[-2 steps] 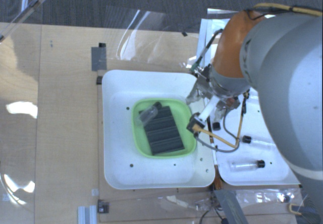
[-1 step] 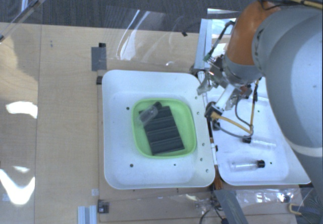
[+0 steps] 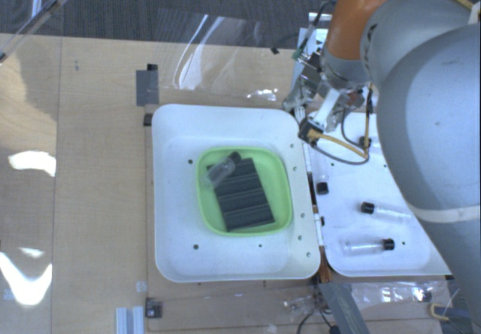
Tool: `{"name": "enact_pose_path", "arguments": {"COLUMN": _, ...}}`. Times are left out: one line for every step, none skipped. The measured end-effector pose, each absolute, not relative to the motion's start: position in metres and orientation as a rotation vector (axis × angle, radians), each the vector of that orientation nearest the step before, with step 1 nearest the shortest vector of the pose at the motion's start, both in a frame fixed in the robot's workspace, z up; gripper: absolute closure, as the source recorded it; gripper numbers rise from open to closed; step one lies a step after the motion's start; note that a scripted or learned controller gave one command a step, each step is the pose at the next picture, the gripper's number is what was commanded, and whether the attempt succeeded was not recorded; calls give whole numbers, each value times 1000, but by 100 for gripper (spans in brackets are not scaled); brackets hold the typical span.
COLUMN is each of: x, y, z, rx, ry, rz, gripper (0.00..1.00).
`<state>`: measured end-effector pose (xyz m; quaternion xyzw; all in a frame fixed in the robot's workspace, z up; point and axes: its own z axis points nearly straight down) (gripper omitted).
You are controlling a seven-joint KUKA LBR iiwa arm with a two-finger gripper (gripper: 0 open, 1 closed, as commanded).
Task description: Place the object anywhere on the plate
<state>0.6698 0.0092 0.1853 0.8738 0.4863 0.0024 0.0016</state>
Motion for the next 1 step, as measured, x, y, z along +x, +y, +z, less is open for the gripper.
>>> {"name": "enact_pose_path", "arguments": {"x": 597, "y": 61, "z": 185, "rx": 2833, "ry": 1359, "rz": 5, "gripper": 0}}
